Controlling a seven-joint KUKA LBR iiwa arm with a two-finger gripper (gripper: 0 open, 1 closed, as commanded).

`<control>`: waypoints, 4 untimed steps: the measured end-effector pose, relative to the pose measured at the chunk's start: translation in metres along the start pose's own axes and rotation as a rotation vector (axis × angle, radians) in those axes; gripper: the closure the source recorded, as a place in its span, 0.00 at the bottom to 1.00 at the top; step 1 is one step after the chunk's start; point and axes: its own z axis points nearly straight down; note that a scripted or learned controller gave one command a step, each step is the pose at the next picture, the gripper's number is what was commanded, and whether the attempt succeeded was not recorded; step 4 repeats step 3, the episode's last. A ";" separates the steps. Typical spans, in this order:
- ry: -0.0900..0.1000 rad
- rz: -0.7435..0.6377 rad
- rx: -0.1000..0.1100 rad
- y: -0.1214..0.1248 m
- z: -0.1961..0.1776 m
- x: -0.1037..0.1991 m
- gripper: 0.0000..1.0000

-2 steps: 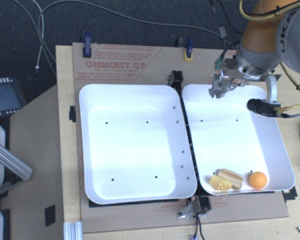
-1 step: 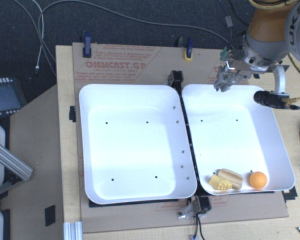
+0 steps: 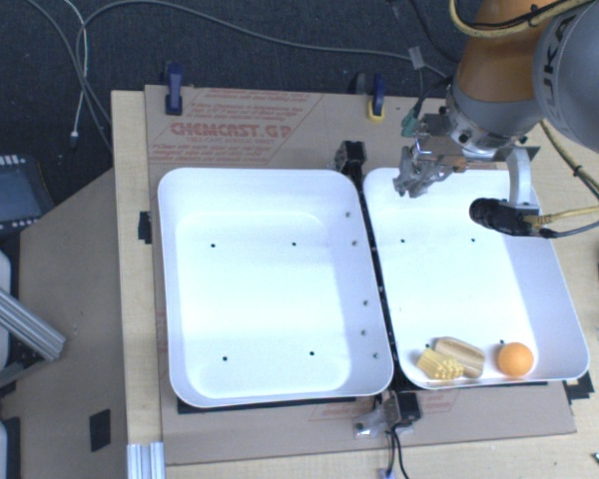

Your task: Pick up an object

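Observation:
Three small objects lie at the near end of the right bin (image 3: pixel 539 277): a yellow corn-like piece (image 3: pixel 438 366), a tan bread-roll shape (image 3: pixel 460 350) touching it, and an orange ball (image 3: pixel 516 358) a little to their right. My gripper (image 3: pixel 415 180) hangs over the far left corner of that bin, well away from all three. Nothing shows between its fingers.
The left bin (image 3: pixel 270 282) lies beside the right one, their rims meeting along the middle. A black camera-like unit (image 3: pixel 499 215) juts from the wrist over the right bin. Blue clamps (image 3: pixel 173 88) hold the board at the far edge. Cables trail behind the bench.

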 end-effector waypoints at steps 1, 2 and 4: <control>0.000 0.001 0.001 -0.035 0.007 0.034 1.00; 0.000 0.000 0.000 -0.064 0.008 0.071 1.00; 0.000 0.000 0.001 -0.083 0.011 0.115 1.00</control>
